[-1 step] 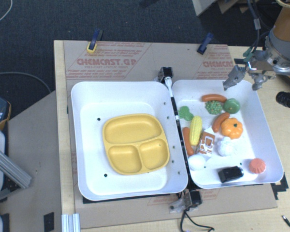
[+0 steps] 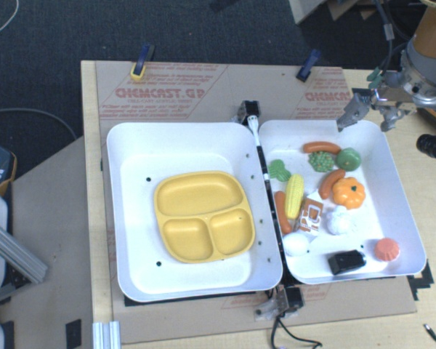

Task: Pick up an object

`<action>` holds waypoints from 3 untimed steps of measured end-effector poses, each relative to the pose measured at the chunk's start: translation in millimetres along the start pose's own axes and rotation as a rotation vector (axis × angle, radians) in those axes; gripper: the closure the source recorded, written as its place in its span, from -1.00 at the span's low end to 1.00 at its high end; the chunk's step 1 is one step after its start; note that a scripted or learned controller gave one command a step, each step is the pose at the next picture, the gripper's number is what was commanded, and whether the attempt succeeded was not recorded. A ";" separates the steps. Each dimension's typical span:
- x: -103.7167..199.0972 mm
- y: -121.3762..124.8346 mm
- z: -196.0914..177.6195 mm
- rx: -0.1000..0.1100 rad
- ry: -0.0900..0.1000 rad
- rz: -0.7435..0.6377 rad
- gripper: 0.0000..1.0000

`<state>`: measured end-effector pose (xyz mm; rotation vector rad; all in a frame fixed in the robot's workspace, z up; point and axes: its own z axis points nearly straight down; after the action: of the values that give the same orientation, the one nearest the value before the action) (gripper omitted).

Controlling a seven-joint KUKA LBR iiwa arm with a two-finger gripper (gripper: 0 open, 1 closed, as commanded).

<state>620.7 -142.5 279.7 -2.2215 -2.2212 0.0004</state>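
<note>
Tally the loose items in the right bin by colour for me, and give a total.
Right bin, loose items by main colour:
Orange or red: 5 (sausage, pumpkin, two carrot-like pieces, round fruit)
Green: 3
Yellow: 1 (corn)
White: 2
Black: 1 (block)
Mixed print: 1 (packet)
Total: 13

I see the pincer (image 2: 368, 113) hovering over the right bin's (image 2: 403, 195) far rim, fingers spread. Below and left of it lie sausage (image 2: 320, 148), broccoli (image 2: 320, 161), corn (image 2: 294, 196) and pumpkin (image 2: 349, 193), untouched.
</note>
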 end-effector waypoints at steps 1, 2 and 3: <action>0.2 -3.3 63.6 0.007 0.001 0.000 -1.00; 1.4 -6.0 127.7 0.007 0.002 0.000 -1.00; -7.7 -8.1 184.6 0.005 0.001 0.001 -1.00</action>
<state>612.5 -150.2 95.0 -2.2193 -2.2175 0.0047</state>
